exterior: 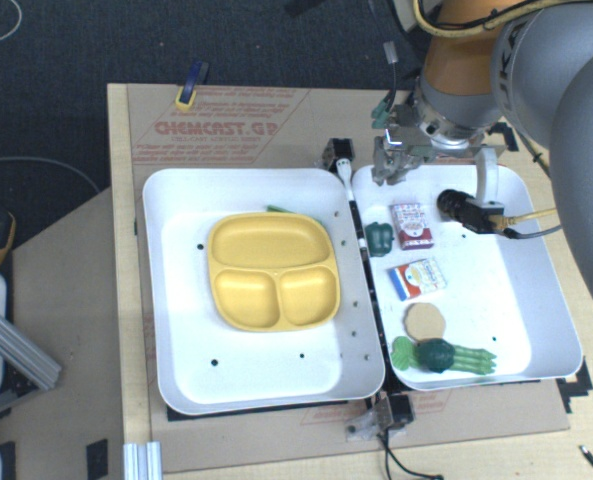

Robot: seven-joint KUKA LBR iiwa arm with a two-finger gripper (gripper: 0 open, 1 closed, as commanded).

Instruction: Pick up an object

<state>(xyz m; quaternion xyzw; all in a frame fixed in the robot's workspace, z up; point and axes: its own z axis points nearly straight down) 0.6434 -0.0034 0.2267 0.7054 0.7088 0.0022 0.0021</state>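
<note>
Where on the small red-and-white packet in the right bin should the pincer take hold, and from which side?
The red-and-white packet lies flat and roughly rectangular, so probably from straight above, fingers across its narrow width. The small green object sits close on its left, leaving little room there; the right long edge has more open bin floor. The pincer hangs just above it.

A robotics lab or test cell — no home kitchen. Shown by the industrial arm over a bench sheeted in printed brown board, two white bins fixed side by side, loose cables on dark carpet, aluminium framing at left — toy-like plastic props inside.
</note>
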